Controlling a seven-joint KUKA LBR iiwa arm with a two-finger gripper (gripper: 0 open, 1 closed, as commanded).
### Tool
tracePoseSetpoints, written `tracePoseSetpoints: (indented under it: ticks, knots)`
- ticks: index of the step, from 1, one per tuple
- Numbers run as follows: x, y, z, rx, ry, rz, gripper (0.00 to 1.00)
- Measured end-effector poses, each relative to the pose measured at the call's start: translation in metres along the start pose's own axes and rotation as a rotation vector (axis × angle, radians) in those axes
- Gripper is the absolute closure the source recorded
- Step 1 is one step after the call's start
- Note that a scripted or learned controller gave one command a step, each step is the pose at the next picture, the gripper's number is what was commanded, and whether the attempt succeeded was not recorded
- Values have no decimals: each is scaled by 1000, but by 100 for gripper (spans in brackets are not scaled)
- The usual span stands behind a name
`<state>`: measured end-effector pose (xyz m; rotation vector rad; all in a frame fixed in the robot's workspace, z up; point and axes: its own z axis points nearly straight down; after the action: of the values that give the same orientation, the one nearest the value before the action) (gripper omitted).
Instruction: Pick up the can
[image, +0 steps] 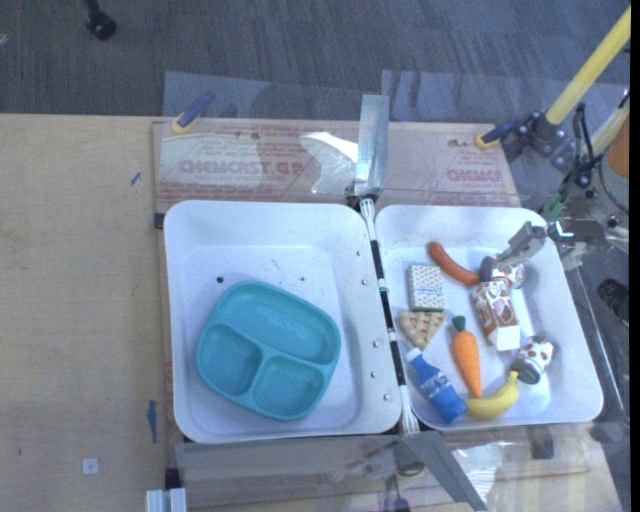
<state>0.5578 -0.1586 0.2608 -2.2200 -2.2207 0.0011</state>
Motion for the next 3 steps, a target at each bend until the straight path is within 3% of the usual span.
tracePoseSetpoints:
  ticks: [1,2,3]
  knots:
    - [-40,64,78,-3,-2,59,0]
    - [-44,76,164,-6,8,87,0]
    - [-46,75,154,-1,2,87,100]
